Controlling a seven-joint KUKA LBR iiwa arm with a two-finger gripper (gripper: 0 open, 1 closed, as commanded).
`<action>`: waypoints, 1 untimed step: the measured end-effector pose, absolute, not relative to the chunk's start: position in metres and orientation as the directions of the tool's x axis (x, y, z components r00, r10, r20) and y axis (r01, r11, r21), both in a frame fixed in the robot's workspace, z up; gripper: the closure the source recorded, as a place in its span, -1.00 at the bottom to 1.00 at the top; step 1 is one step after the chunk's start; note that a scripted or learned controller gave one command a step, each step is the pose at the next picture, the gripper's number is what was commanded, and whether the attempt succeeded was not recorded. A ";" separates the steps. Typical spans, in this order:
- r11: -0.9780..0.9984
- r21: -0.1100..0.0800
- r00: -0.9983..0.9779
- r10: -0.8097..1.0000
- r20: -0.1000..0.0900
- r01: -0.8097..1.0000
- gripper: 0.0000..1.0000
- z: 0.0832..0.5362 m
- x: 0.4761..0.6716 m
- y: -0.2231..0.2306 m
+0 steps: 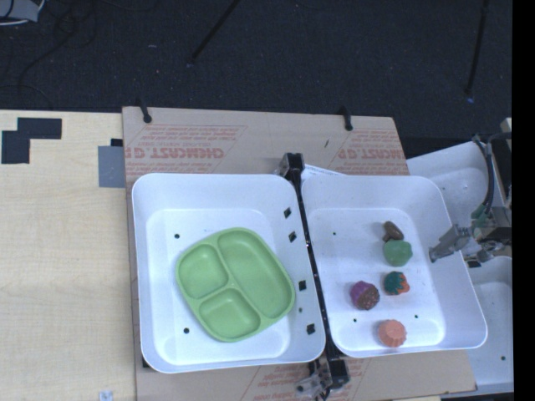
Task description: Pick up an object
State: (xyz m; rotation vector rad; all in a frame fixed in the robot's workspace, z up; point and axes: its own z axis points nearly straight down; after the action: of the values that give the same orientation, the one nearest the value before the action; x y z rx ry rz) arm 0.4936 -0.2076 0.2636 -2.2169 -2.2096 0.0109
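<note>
Where the right bin [351,224] lies nearest, at its 6 o'clock, sits an orange lump [390,333]. Toward the centre are a purple ball [364,295] and, at its 3 o'clock, a teal-and-orange piece [396,283]. Farther back lie a green ball [397,251] and a brown bit [393,230], touching. The gripper [456,251] hangs over the bin's 3 o'clock rim, apart from all of them; whether released or clenched, I cannot tell. The left bin [159,224] holds a green divided plate [234,284].

The pale wooden worktop [58,257] carries a printed cardboard sheet [251,144]; on that sheet two shallow white bins sit side by side, left bin [159,199] touching right bin [426,195]
</note>
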 end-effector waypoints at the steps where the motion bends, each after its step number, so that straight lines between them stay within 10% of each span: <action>1: 0.000 -0.001 0.000 1.000 0.000 1.000 -1.00 0.270 0.496 -0.207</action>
State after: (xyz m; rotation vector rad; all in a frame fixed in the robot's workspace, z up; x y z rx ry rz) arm 0.4959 -0.2073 0.2696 -2.2208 -2.2210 0.0013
